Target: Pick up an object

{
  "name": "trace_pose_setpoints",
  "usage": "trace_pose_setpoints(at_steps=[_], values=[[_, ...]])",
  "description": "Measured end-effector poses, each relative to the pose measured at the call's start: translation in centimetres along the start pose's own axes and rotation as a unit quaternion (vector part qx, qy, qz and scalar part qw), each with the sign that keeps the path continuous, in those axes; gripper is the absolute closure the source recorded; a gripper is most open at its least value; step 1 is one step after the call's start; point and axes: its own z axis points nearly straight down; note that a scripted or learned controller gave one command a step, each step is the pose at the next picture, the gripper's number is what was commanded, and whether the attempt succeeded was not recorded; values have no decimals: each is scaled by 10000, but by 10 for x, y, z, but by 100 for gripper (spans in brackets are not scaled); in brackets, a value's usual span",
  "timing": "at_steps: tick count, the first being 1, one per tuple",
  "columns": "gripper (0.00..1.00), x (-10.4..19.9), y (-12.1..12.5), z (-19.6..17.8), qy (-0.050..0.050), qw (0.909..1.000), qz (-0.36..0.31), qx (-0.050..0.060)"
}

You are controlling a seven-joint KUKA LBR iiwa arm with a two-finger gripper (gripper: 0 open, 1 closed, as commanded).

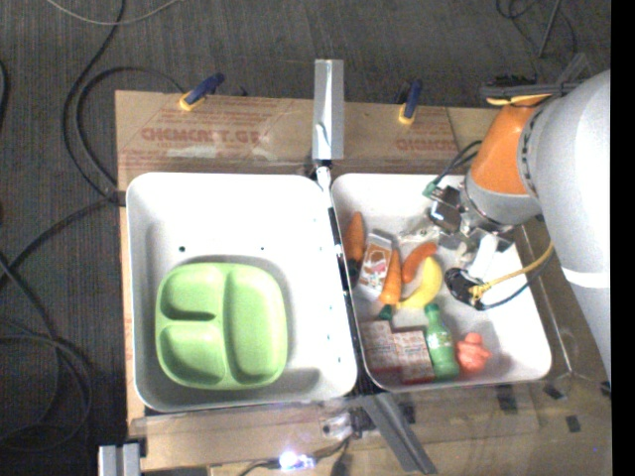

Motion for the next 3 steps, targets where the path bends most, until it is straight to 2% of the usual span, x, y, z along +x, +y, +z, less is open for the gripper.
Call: trace_pose_setpoints(at_steps=[1, 2, 3], values=[[0, -20, -37, 18, 45, 9966, 811, -121], [100, -21, -37, 10, 38, 9966, 818, -105], [100, 61, -15, -122, -9, 9959, 909, -14]])
